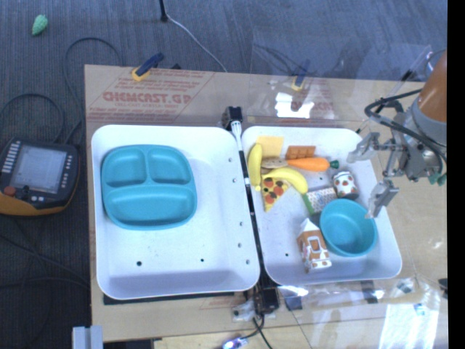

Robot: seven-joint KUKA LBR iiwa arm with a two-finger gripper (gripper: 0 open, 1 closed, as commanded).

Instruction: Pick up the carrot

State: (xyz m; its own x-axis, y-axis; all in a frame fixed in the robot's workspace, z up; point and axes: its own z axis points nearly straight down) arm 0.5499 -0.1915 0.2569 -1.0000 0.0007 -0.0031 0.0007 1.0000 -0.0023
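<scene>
The gripper (pixel 373 176) is hovering over the right bin's (pixel 389 264) three o'clock rim, fingers spread wide and gripping nothing. The carrot (pixel 309 164), a smooth orange taper, is lying at the gripper's nine o'clock, well apart, beside the curved yellow banana (pixel 289 178). A glossy blue bowl (pixel 347 227) is sitting just below the gripper.

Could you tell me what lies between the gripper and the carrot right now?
In the camera view, only bare white bin floor separates the gripper from the carrot.
</scene>
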